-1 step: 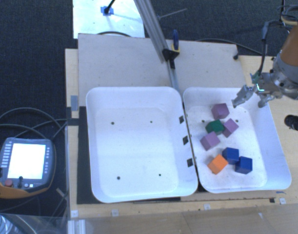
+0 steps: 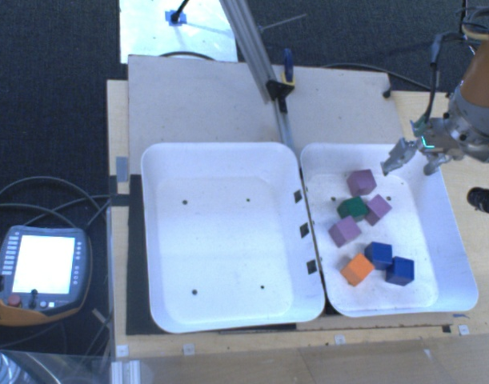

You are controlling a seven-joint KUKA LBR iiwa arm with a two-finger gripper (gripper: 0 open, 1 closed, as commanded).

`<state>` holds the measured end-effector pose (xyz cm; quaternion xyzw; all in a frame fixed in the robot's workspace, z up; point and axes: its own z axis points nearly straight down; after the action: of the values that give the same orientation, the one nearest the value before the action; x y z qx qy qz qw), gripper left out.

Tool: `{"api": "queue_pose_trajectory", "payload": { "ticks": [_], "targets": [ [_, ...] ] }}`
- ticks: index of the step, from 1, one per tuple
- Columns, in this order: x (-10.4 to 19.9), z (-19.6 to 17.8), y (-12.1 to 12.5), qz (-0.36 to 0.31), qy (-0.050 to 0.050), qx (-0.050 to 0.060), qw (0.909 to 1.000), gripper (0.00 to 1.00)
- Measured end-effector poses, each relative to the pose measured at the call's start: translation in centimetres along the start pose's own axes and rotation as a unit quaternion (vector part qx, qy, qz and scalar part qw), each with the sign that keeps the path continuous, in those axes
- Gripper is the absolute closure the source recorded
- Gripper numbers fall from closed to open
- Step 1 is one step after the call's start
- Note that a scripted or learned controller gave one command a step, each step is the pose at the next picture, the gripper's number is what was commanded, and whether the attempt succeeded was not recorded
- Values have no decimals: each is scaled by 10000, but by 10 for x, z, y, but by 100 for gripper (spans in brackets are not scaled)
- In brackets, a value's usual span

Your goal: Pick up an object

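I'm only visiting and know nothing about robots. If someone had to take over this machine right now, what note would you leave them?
Gripper: open, holding nothing, above the far rim of the right bin.
Blocks: all in that bin, three purple, one green, one orange, two blue.
Done: nothing picked up.
Left: lower onto one block, close, lift. The nearest purple one looks easiest.
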<state>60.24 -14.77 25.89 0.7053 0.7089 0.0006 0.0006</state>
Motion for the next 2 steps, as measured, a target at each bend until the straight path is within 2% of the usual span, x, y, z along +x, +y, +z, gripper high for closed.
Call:
{"api": "queue_pose_trajectory", "payload": {
  "ticks": [2],
  "targets": [
    [-9,97,-3,18,0,24,10000,0]
  ]
}}
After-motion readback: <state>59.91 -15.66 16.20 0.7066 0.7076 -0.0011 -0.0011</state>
